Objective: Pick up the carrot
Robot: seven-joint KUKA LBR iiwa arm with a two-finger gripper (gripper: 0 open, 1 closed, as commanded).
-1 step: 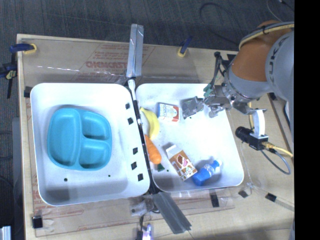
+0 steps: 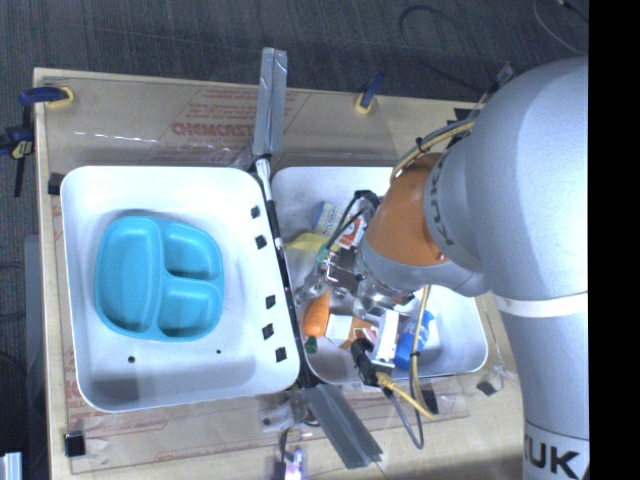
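Nearest the camera's foot of the view, a grey metal bracket (image 2: 340, 430) juts out from the bench's front edge, just below the seam where the two bins meet. A yellow cable (image 2: 405, 400) loops down past the front rim of the right shallow white bin (image 2: 462, 346).

Inside that right bin, the small orange carrot (image 2: 316, 315) lies close to the left wall, near the divider between the bins, its green end pointing toward the front. Just to its right, the two-finger gripper (image 2: 338, 286) hangs low over the clutter, beside the carrot; whether its fingers are spread or pressed together cannot be told, since the wrist body covers them. A blue and white object (image 2: 418, 334) sits under the wrist on the right side, and a yellow item (image 2: 305, 241) lies farther back in the bin.

The grey arm with its orange band (image 2: 405, 223) fills the bin's right half.

To the left, the left shallow white bin (image 2: 85, 198) holds a light blue plastic tray with three compartments (image 2: 158, 275).

Farther back, a blue clamp (image 2: 371, 92) grips the bench's rear edge.
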